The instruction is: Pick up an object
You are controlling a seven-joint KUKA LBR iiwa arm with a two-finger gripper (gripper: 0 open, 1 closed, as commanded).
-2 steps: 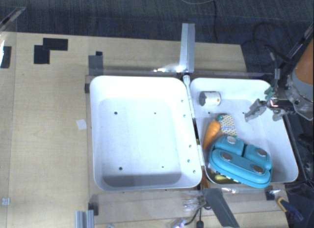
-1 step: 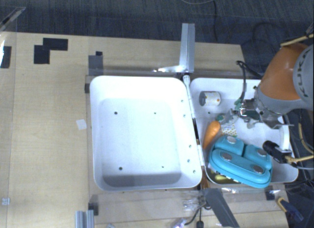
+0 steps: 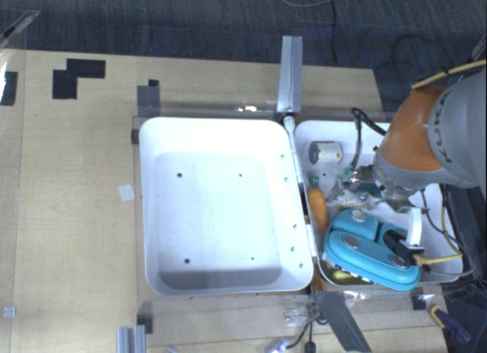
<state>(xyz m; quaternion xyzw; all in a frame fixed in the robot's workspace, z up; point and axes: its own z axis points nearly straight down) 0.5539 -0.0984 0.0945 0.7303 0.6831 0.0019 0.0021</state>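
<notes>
The right bin (image 3: 346, 132) holds several objects. A small silver cylinder (image 3: 326, 152) lies near its back wall. An orange carrot-like piece (image 3: 317, 207) rests against the left wall. A large light-blue item with a black handle (image 3: 369, 251) fills the front of the bin, and a bit of yellow (image 3: 342, 274) peeks out from under it. My gripper (image 3: 359, 192) is lowered into the middle of this bin, between the cylinder and the blue item, just right of the orange piece. The wrist hides what lies directly beneath it.
The left bin (image 3: 217, 207) sits beside the right one, with a metal divider post (image 3: 290, 77) at the back between them. The grey arm with its orange band (image 3: 415, 135) covers the right bin's right side. Cables trail along that bin's right edge.
</notes>
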